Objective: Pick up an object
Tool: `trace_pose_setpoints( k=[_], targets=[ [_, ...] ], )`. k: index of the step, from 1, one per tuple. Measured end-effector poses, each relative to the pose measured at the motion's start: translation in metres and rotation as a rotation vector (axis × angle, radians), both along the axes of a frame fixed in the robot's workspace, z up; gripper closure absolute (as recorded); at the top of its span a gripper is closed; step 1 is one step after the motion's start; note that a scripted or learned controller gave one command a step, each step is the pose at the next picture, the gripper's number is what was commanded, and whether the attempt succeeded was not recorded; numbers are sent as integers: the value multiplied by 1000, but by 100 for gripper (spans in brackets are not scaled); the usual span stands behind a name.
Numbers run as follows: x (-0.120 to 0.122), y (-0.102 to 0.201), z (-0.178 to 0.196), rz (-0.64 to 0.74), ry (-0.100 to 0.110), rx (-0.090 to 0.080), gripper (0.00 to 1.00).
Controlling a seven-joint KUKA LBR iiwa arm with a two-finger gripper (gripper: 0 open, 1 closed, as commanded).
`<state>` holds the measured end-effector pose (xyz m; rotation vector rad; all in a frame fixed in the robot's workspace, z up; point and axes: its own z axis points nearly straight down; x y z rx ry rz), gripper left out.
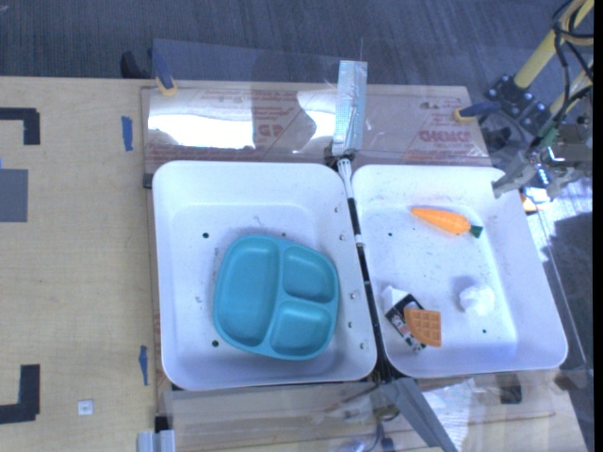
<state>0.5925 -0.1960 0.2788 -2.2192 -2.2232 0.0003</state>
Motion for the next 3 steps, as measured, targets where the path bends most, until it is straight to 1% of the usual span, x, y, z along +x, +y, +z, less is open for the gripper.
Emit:
trace_pose_setpoints(
  k=[1,2,3],
  targets=[
    [31,15,-136,113,10,4,0],
    [47,36,-191,170,-6,-3,0],
    [49,36,-179,171,-10,-3,100]
  ],
)
